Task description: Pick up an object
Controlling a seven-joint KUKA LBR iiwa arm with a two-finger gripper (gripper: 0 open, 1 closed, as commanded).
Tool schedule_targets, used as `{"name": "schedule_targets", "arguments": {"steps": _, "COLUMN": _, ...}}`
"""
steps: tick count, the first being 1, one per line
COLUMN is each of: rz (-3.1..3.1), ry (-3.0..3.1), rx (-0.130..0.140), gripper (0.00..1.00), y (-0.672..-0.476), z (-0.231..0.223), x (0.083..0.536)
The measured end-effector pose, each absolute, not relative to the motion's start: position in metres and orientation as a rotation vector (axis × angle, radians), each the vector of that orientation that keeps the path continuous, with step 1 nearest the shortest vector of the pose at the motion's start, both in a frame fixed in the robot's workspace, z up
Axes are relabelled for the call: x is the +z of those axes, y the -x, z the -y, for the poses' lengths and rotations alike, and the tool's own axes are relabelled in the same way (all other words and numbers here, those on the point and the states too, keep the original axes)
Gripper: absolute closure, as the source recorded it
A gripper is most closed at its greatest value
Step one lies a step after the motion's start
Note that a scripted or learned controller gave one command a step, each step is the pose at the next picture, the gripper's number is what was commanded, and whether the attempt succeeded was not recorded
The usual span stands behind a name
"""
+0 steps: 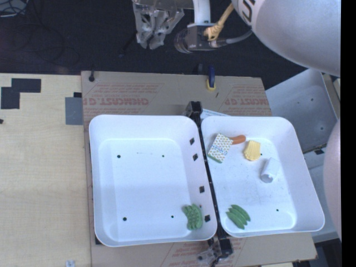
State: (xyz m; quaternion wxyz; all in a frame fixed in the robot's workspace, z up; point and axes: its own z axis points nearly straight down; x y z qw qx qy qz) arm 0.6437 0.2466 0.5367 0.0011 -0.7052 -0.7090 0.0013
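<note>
Objects are spread in the right bin (300,166): a yellow piece (252,150) and a grey cylinder (268,170). The gripper (156,29) is held beyond the far edge, nothing gripped; its opening cannot be told.

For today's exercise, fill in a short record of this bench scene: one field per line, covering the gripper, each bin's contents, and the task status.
gripper: gripper raised beyond the bins' far edge, holding nothing
left bin: green leafy item in near right corner
right bin: patterned sponge, orange piece, yellow block, grey cylinder, green pea pod
task status: no object picked yet
</note>
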Motion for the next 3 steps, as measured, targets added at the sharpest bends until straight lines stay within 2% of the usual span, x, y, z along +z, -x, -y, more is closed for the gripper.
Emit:
{"name": "schedule_targets", "arguments": {"steps": 1, "rz": 2.216, "ry": 2.223, "rx": 0.009, "gripper": 1.0, "y": -0.644, "z": -0.181, "x": 0.537}}
{"name": "schedule_targets", "arguments": {"steps": 2, "rz": 2.208, "ry": 2.234, "rx": 0.01, "gripper": 1.0, "y": -0.644, "z": -0.055, "x": 0.538}}
{"name": "schedule_targets", "arguments": {"steps": 3, "rz": 2.213, "ry": 2.224, "rx": 0.011, "gripper": 1.0, "y": -0.644, "z": 0.009, "x": 0.497}}
